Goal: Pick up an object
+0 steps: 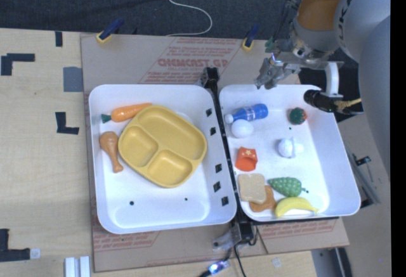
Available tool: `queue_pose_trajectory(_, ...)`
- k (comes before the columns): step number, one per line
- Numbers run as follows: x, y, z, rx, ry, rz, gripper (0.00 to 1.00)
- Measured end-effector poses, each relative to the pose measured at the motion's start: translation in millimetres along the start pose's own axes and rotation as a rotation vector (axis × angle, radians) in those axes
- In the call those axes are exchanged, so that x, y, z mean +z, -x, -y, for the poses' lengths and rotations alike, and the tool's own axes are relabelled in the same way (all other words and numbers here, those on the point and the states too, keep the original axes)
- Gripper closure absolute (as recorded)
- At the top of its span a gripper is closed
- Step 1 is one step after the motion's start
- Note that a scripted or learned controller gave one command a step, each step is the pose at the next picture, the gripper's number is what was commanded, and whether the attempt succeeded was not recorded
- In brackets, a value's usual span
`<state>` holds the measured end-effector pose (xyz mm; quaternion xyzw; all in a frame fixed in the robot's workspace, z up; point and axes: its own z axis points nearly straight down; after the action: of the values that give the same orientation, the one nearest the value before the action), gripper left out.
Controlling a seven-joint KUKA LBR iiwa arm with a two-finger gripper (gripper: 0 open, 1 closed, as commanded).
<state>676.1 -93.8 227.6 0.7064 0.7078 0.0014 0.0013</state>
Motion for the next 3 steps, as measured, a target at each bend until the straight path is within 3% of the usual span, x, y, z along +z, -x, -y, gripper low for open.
queue_pose_trajectory(3,18.0,-144.6,86.4,-0.004,-0.008,-0.001,1.00)
